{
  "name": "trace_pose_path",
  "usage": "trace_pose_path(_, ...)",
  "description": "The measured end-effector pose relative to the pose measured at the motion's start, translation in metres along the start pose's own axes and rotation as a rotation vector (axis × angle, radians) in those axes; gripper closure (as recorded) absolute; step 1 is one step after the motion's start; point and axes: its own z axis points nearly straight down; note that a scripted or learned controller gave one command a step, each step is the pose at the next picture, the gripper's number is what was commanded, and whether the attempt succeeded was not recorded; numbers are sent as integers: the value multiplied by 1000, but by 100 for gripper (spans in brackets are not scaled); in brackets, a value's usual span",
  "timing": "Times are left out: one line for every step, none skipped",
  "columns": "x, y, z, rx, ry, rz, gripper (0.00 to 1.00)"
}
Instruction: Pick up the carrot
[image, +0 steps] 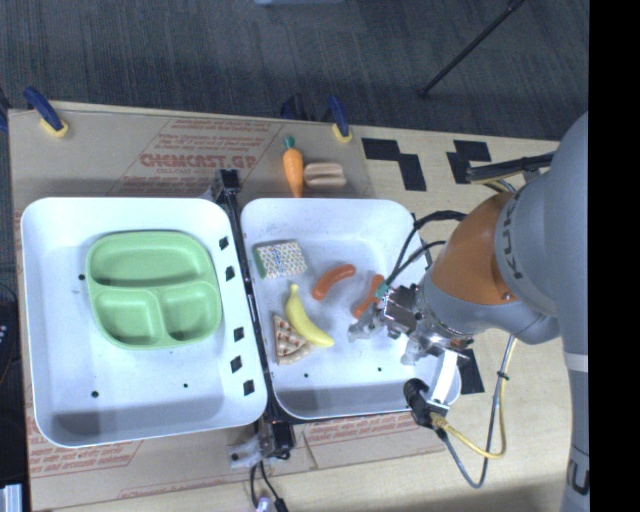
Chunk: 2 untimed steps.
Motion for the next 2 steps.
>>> trace_pose_path(-23,11,39,-1,1,-313,0)
trace_pose_path(91,20,-26,-4,0,-404,0)
